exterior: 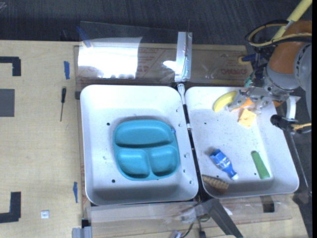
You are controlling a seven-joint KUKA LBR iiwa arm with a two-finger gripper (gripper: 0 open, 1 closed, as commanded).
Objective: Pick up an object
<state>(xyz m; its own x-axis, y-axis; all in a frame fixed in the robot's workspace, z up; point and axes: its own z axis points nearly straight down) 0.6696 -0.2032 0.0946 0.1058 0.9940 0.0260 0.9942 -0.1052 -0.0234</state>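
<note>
Here, tool (246, 102) low in the right bin (277, 182) at its far edge, finger state impossible to tell, yellow banana (224, 101) just beside it, orange block (246, 117) close below, blue divided tray (145, 148) in the left bin (94, 133)

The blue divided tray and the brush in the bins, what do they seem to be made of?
The blue divided tray looks like moulded plastic: one even colour, rounded compartments, a soft sheen. The brush seems to have a brown back, perhaps wood, with dark bristles; it is too small to be sure.
</note>
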